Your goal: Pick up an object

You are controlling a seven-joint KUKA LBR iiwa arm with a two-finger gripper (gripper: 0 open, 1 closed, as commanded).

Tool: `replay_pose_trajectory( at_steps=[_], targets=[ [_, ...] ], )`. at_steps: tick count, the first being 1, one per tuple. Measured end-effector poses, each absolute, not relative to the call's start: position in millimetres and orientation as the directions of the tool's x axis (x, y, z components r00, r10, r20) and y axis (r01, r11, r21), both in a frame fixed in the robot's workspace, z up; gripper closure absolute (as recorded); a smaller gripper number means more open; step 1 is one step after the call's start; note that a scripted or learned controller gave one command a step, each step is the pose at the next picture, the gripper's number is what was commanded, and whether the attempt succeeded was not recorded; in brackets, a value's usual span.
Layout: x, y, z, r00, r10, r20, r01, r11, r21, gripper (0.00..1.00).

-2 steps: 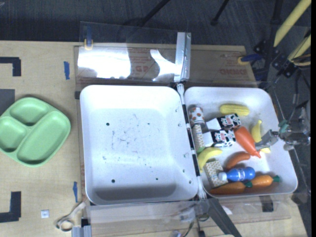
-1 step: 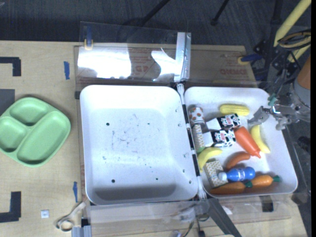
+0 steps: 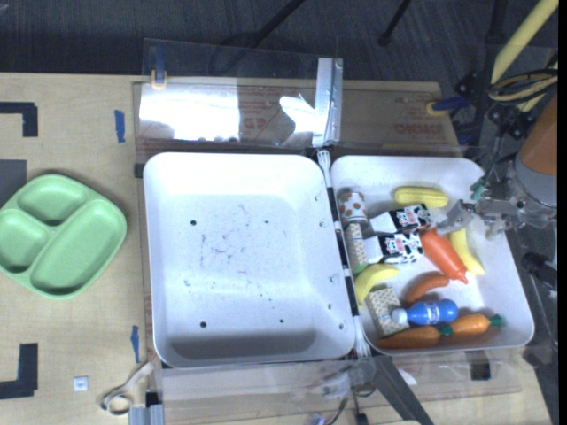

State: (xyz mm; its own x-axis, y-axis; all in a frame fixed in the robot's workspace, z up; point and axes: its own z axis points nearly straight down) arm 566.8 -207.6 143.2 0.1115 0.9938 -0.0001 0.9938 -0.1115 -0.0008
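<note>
Gripper at right bin far edge, above toys, fingers' state unclear, left bin beside.

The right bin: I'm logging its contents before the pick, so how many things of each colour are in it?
Counts are approximate; the things overlap in the right bin.
Yellow: 3
Orange or red: 4
Black-and-white: 2
Blue bottle: 1
Pale packages: 3
Total: 13
</note>
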Motion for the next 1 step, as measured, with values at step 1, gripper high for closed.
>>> replay_pose_trajectory(
  at_steps=[1],
  targets=[
    [577.9,-208.2,118.1,0.160,0.987,0.002,0.987,-0.160,0.030,0.00]
  ],
)
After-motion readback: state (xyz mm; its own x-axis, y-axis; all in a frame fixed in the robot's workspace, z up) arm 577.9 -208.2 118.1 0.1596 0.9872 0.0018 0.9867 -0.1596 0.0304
